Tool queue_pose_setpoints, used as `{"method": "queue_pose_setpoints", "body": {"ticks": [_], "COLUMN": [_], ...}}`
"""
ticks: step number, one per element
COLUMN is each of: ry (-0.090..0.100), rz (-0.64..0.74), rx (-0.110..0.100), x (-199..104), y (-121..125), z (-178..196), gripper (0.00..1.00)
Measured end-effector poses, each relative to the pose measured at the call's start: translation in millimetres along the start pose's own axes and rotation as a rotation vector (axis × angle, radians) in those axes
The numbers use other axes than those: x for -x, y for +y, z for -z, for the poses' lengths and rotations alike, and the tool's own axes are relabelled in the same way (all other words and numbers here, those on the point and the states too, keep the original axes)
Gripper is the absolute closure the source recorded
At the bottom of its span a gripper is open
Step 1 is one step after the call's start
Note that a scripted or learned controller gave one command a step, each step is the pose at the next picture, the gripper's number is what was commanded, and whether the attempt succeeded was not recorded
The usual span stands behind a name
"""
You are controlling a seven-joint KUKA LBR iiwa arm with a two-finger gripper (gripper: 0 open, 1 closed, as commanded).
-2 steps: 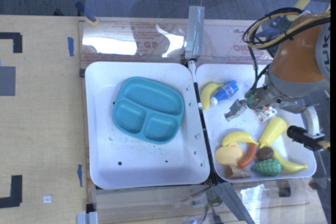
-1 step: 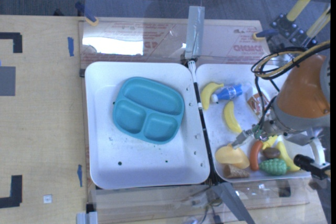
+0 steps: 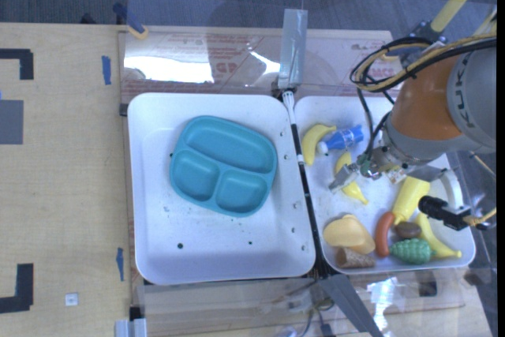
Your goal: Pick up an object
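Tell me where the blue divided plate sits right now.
The blue divided plate lies in the left white bin, toward its upper middle, left of the divider between the two bins.

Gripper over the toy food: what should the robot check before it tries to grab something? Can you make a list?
1. Gripper is over the right bin, where the toys are: ok.
2. A toy sits close under it, the small yellow piece: ok.
3. Nothing is between the fingers yet: cannot tell.
4. Toy has free space around it; the banana and blue bottle lie apart from it: ok.
5. Cables stay clear of the toys: ok.
6. Blue plate in the left bin is out of the way: ok.
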State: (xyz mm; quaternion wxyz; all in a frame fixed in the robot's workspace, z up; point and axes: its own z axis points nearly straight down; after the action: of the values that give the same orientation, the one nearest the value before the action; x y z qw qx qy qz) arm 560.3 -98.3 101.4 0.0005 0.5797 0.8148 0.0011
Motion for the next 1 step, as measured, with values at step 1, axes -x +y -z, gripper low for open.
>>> {"method": "queue_pose_setpoints", "body": {"ticks": [1], "ry": [-0.003], "rz": [-0.003], "rx": [0.003], "x": [1.9], "y": [-0.1], "z": [10.3], "gripper": [1.00]}}
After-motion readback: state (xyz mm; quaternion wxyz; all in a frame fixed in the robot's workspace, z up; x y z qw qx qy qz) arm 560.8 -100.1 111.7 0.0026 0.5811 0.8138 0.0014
